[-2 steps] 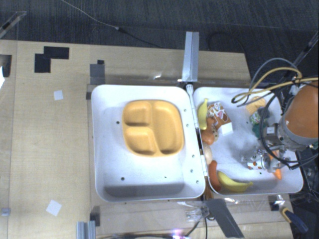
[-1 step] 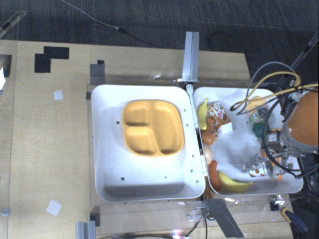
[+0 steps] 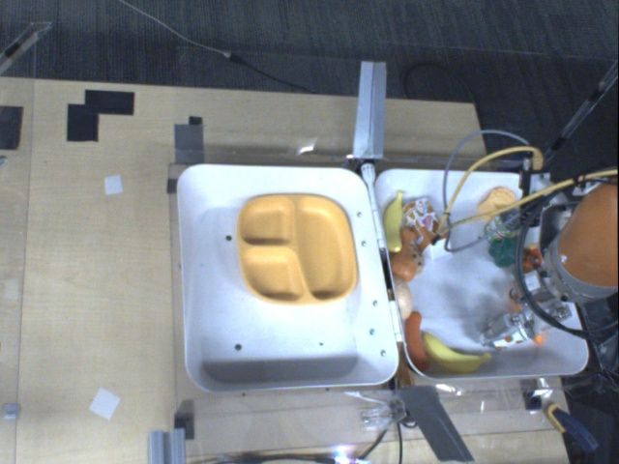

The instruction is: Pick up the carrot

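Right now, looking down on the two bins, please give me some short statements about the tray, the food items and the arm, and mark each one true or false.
1. The yellow divided tray lies in the left bin. True.
2. A banana lies near the front edge of the right bin. True.
3. The tray's compartments are full of fruit. False: nothing lies in them.
4. The gripper is over the left bin. False: it is low over the right bin, beside the banana.
5. All the food items are in the right bin. True.
6. The banana lies inside the tray. False: it lies on the floor of the right bin.
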Robot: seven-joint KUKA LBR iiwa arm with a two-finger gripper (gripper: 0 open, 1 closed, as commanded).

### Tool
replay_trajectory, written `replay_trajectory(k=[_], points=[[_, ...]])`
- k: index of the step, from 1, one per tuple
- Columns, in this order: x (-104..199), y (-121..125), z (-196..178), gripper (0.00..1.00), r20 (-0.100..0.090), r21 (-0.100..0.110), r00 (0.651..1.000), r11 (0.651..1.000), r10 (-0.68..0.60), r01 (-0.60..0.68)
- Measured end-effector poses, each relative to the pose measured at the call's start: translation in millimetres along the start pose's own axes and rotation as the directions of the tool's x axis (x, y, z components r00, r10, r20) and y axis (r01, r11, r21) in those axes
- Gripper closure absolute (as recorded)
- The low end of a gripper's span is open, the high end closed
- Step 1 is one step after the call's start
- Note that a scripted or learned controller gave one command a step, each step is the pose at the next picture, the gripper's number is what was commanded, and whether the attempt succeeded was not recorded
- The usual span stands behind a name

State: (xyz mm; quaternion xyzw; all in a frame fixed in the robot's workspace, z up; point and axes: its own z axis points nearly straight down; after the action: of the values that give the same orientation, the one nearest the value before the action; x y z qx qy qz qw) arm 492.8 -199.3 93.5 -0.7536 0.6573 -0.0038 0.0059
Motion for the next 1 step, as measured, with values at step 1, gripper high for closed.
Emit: replay_trajectory(k=[1], points=[[-5.0, -1.7, 0.3, 1.0, -0.008, 0.002, 0.887, 0.887, -0.462, 0.462]])
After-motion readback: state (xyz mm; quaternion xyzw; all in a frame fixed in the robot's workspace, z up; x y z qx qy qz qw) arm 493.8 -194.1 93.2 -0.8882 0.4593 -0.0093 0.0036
